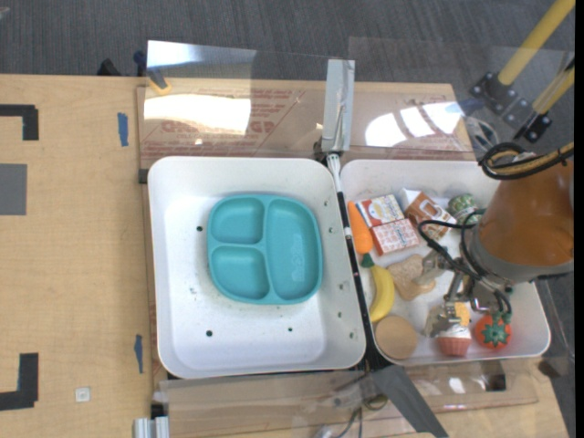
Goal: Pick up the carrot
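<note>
A: Looking for the carrot (359, 230). Spotting it anywhere?

B: Seeing it well off to the left of the jaws and a little farther up the view, lying lengthwise along the right bin's (537, 349) left wall, right beside the divider. Probably resting there only because the wall is stopping it from rolling.

A: Touching anything?

B: Lying just beside a small printed box (394, 235) on the side nearer the jaws, with the banana (381, 292) curving just below its green end. Cannot tell whether actually touching either one.

A: And sitting between it and the jaws?

B: Counting a slice of bread (412, 276) in that gap, plus the box. Crowding the near side, so likely leaving little room for closing in from there.

A: Gripping anything right now?

B: Cannot tell. Hanging low over the clutter under the arm's orange band (534, 222), near a strawberry (494, 331) and a small red piece (453, 340), with the wrist hiding whether the jaws are open or closed. Certainly not seeing the carrot between them.

A: So judging progress as early?

B: Judging so: needing to travel left across the bin first, then turning to line up along the wall, not across it. Risking a scrape against the wall or a nudge to the banana.

A: Ignoring the teal plate (265, 247)?

B: Ignoring it, sitting far beyond the carrot in the left bin (173, 272).
</note>
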`<act>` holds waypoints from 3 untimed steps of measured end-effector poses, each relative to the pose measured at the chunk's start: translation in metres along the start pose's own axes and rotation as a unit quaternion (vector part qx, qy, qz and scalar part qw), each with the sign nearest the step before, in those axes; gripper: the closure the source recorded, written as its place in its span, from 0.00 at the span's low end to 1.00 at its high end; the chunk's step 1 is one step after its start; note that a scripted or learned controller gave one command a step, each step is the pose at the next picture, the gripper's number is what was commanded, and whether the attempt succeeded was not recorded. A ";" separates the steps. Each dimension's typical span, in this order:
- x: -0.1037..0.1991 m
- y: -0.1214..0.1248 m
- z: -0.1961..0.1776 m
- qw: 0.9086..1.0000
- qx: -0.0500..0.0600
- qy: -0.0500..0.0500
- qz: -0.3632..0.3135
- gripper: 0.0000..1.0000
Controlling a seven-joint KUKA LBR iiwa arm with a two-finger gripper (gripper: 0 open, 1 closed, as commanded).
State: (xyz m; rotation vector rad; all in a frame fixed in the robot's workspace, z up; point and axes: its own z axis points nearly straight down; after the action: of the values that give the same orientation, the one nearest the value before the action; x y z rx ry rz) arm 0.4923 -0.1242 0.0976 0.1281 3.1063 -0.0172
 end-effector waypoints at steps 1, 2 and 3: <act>-0.002 -0.058 0.002 0.992 -0.002 -0.001 0.122 0.00; 0.001 -0.030 0.002 0.966 0.000 0.000 0.260 0.00; -0.004 0.004 0.001 0.978 0.000 0.000 0.207 0.00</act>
State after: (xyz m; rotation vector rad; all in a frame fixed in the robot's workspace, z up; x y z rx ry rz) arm 0.4970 -0.1201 0.0967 0.7688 3.0105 -0.0051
